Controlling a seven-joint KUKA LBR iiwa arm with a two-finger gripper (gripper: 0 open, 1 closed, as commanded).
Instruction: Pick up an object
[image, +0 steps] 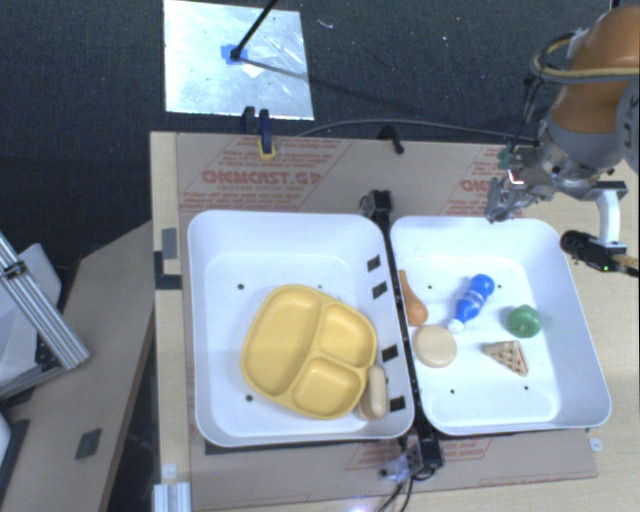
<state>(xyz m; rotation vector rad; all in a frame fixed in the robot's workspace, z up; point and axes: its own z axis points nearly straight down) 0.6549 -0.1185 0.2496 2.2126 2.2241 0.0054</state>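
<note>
Two shallow white bins sit side by side on the surface (300, 165), and we see the load split unevenly between them. The left bin (215, 300) holds one yellow divided tray (308, 350) with three compartments, lying slightly turned, and one pale beige bread-like piece (376, 391) that rests against the tray's lower right corner, close to the bin's right wall. The right bin (570, 400) holds five small things. One orange spoon-shaped piece (412, 298) lies along the left wall; just below it is one round tan disc (436, 347). One blue and white bottle (471, 300) lies tilted on its side near the middle, its white end pointing down toward the disc. One green ball-shaped piece (523, 321) sits to the right of the bottle, and one tan wedge like a pizza slice (507, 356) lies just below that green piece. All five lie apart from each other or barely touching. The gripper (500, 208) hangs over the far rim of the right bin, near its upper right corner, well apart from every object; we cannot tell whether it is open or closed, and we see nothing in it.
</note>
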